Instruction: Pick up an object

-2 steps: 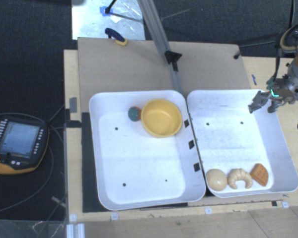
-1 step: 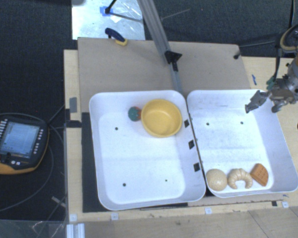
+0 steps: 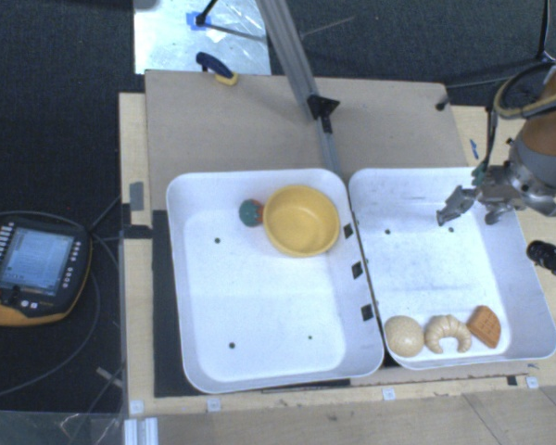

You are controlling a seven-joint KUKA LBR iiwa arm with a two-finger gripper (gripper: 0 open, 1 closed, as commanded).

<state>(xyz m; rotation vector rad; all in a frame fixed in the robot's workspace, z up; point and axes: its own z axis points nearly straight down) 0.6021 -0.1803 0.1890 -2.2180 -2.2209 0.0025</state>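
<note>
Left bin [image 3: 259,341]: yellow bowl [image 3: 301,221] set at 12 o'clock edge, small green ball [image 3: 250,212] touching its 9 o'clock side. Right bin [image 3: 426,276]: pale egg [image 3: 404,336], croissant [image 3: 448,333], orange cracker [image 3: 485,325] lined along 6 o'clock wall. Gripper [image 3: 470,207] positioned over right bin's 1 o'clock area, fingers spread, nothing held.

Dark carpeted floor [image 3: 56,82] all around, with a pale shiny patch [image 3: 181,26] at the top where light falls. At the centre, a light wooden bench [image 3: 259,123] topped by a brown board, crossed by a slanting grey metal pole [image 3: 287,40] clamped near its far edge. Off to the left on the floor, an orange-edged control pendant [image 3: 32,272] with a lit screen, its cable [image 3: 107,213] trailing toward the bench.
</note>
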